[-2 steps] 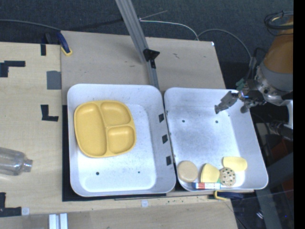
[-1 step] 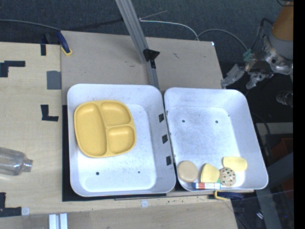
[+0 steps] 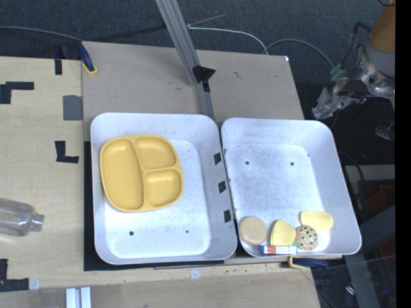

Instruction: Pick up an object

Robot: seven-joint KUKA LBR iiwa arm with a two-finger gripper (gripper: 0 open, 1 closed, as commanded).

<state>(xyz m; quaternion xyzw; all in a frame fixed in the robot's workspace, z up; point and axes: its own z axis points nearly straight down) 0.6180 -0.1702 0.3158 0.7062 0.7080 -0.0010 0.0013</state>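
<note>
- Light is even and moderately bright, falling from above; the white bins (image 3: pixel 276 133) read clean without blown highlights.
- Shadows are soft and short: a thin dark line sits under the bins' near edges.
- The yellow tray (image 3: pixel 140 172) shows mild sheen along its ridges.
- The picture is low in resolution and slightly grainy.
- The claw (image 3: pixel 331 101) is blurred and dim against the dark floor (image 3: pixel 257 5).
- The clear bottle (image 3: pixel 19 217) is smeared and pale.

No text, label, number or sign can be read anywhere here.
</note>
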